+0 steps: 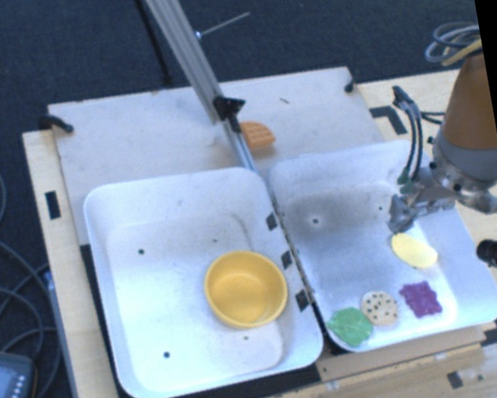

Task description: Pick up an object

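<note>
Lemon-yellow oval [415, 251] lies in the right bin [330, 227], right of frame centre, with the gripper [404, 214] just above it and seemingly touching its upper edge; whether the pincer is spread or pressed together I cannot tell. Along that bin's lower edge sit a green piece [350, 325], a spotted cookie [379, 308] and a purple piece [422, 298] in a row. A yellow bowl [245, 287] rests in the left bin [145, 259], and an orange thing [258, 135] lies on the board above both bins.
</note>
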You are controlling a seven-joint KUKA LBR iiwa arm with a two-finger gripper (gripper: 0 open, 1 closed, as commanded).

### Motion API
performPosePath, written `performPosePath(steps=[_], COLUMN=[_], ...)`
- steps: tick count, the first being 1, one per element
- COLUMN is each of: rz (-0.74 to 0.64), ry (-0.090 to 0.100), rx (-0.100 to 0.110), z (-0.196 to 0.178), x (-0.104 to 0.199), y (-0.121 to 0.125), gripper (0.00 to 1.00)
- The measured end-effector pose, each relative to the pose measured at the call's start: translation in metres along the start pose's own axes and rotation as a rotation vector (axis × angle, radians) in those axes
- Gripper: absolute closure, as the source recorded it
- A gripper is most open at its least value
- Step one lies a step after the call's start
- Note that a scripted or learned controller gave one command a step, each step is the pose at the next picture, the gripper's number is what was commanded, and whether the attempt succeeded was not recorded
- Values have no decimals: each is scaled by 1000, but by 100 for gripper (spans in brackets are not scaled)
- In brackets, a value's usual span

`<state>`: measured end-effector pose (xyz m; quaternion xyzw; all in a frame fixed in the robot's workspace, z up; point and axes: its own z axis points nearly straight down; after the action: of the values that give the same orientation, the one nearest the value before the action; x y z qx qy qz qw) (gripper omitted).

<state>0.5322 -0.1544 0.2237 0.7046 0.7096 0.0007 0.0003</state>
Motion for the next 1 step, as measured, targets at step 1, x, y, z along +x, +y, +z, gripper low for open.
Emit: performPosePath(steps=[1], rz=[-1], ry=[1], rx=[-1], z=[-10], x=[44], y=[15], gripper=[100])
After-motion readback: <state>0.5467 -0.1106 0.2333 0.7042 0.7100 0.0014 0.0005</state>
